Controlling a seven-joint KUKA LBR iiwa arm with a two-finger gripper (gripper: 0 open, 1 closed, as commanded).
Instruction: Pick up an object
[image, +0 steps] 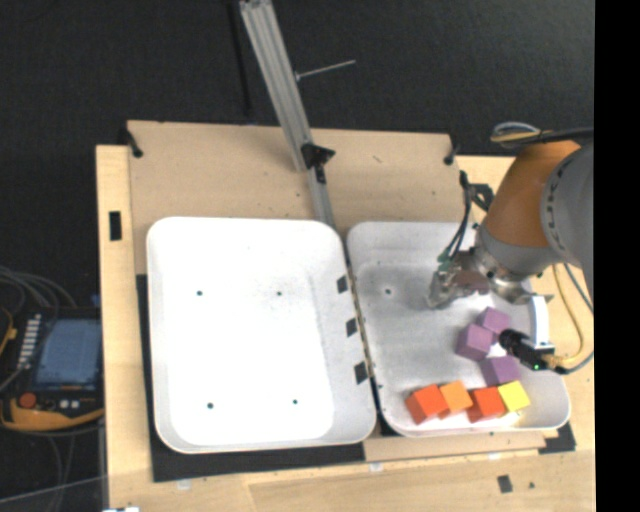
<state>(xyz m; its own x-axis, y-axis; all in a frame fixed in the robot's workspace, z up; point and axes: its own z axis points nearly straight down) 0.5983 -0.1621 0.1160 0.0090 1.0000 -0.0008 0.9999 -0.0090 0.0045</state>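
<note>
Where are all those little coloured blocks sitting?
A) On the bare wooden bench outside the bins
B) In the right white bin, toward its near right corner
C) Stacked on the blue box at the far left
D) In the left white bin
B: the purple blocks and the row of orange, red and yellow blocks all lie inside the right white bin, clustered near its lower right corner.

No legible text, label, brand, number or sign was found on any surface in the camera view. The handheld control unit (62, 362) at the left edge showed a lit blue screen, but its contents were too small and blurred to be read.
</note>
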